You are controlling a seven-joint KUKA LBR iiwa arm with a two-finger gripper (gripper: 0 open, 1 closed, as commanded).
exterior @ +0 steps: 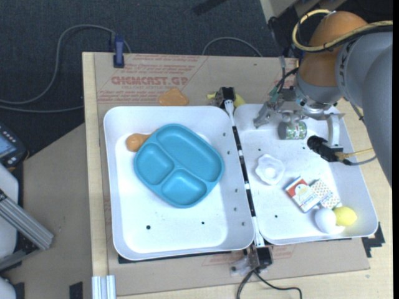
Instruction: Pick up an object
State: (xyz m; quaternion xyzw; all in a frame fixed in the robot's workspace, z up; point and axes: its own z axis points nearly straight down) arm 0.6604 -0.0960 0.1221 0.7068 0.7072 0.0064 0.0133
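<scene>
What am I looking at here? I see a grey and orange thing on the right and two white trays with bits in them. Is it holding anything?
It is one photo from a fixed camera above a bench, looking down at a slant. The grey and orange shape is a robot arm reaching in from the right; at its tip is a two-finger gripper, low over the far end of the right bin. I cannot tell whether it holds anything. That bin contains a small white cup, a red and white box, a white ball and a yellow ball. The left bin holds a blue divided plate with an orange item beside it.
</scene>
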